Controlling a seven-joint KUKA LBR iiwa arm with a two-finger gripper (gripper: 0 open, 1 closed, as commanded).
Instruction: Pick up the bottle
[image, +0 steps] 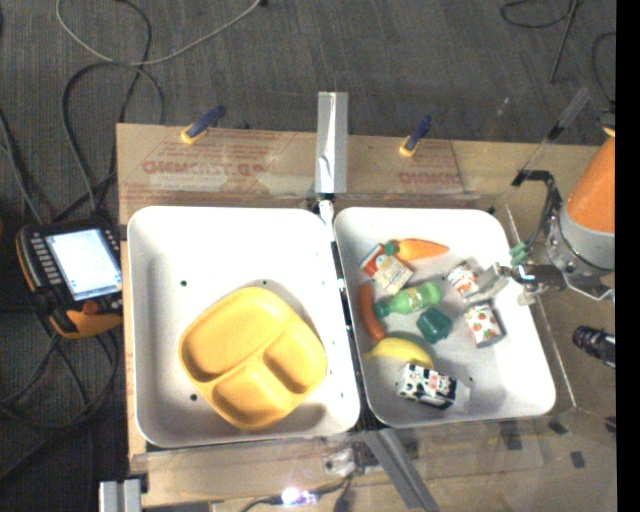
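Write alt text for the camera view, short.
A green bottle lies in the right bin among a carrot, a banana, small cartons and a teal cup, with the gripper above the bin's right side. The left bin holds a yellow divided tray.

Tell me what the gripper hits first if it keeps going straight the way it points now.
Probably the small carton with red fruit print, or the can beside it. The gripper points left into the right bin; the green bottle lies farther on. Its height is unclear.
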